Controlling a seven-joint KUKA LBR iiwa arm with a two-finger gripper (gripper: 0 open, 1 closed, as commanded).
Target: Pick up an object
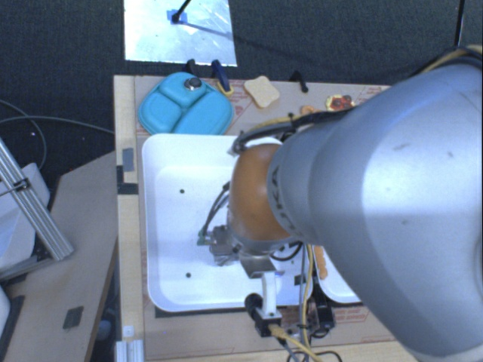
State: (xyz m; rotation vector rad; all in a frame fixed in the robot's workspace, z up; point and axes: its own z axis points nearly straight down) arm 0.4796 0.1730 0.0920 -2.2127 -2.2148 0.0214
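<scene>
My arm fills the right side of the camera view, grey with an orange band (256, 194) above the wrist. It reaches down over the left white bin (170, 202), near that bin's right wall. The gripper (219, 249) is a dark metal cluster low over the bin floor, seen from behind the wrist. The arm's bulk covers the right bin, of which a corner (339, 289) peeks out at the bottom. No loose object is visible on the bare floor of the left bin.
Behind the bins lie a blue divided plate (185, 105), a toast-shaped piece (262, 91) and a small red and yellow item (339, 102). A reflective sheet (179, 21) lies further back. Aluminium framing (30, 210) stands at the left.
</scene>
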